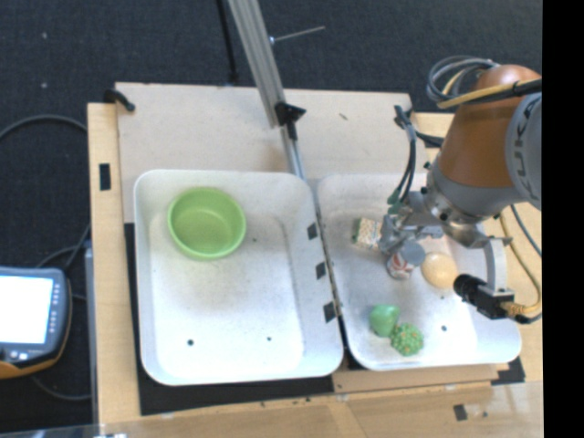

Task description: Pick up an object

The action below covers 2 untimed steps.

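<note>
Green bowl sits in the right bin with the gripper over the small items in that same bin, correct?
Not quite. The camera view shows the green bowl in the left bin. The gripper is over the small items in the right bin, as you said.

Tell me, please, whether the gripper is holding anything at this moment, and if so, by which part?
It cannot be told. The gripper is down in the right bin over a small reddish object, but the view does not show a grasp.

Bench and its surroundings

A metal pole (260, 53) slanted up and left of the pincer; a handheld screen (29, 318) lay far left; a black cable (41, 130) curled on dark carpet (109, 26).
</note>
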{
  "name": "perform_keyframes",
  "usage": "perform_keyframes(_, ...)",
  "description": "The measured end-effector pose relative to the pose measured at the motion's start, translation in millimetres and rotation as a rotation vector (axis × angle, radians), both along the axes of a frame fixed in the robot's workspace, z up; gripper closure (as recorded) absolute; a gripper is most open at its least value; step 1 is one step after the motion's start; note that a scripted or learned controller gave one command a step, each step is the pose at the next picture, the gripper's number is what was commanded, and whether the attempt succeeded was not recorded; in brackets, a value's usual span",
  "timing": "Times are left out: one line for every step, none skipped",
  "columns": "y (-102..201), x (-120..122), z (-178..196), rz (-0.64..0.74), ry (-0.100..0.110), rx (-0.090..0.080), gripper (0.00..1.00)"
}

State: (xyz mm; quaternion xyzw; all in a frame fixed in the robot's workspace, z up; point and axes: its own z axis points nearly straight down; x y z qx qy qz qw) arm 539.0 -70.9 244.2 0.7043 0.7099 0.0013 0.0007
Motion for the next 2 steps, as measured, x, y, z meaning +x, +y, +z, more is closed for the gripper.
perform_keyframes(53.7, 10.7, 8.7, 0.001, 0.001, 0.0, 1.0)
perform_keyframes(106.5, 21.6, -3.7, -0.001, 0.002, -0.001, 1.0)
